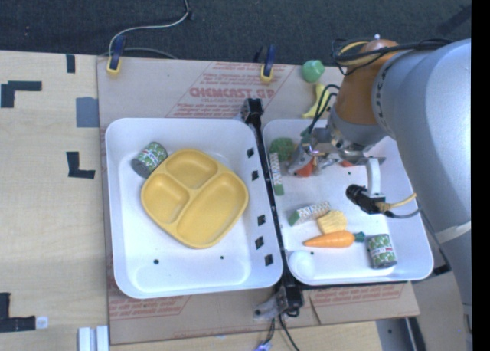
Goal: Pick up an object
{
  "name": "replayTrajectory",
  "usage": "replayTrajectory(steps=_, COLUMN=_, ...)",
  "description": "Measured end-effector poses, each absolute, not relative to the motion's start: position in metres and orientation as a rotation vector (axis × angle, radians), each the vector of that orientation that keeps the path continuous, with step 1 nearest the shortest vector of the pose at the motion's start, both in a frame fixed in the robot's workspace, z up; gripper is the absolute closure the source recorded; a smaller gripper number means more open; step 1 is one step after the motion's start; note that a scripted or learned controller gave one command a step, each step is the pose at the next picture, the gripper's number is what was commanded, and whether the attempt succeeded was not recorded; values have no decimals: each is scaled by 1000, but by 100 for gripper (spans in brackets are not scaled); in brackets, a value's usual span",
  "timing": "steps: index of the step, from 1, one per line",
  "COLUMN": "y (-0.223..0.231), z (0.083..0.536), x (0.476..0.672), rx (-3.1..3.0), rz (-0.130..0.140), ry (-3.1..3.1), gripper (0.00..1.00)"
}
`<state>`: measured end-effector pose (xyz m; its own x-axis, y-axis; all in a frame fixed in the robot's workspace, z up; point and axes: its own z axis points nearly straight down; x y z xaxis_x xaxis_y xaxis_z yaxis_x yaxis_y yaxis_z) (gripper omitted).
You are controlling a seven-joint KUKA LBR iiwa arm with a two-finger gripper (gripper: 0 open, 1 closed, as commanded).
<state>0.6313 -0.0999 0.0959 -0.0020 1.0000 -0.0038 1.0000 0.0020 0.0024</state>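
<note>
Cardboard (222, 96) under the bins reads "CHEMCAST"; can't tell what the gripper (310, 159) is doing over the right bin (406, 219).

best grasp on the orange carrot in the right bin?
Grip the orange toy carrot across its thick middle, coming straight down. It lies flat, long axis left-right, so close the fingers front-to-back. The yellow wedge sits tight along its far side, leaving little finger room there; the green-labelled can sits off its right end.

Grey arm (432, 112), orange wrist band (360, 93), black and yellow cables.
</note>
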Motion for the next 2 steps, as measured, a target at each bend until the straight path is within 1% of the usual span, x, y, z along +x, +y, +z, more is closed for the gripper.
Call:
replayTrajectory(steps=1, y=-9, z=185, x=591, rx=2218, rz=2, ry=2225, gripper=100)
replayTrajectory(steps=2, y=36, z=184, x=521, rx=2219, rz=-2, ry=2225, gripper=100)
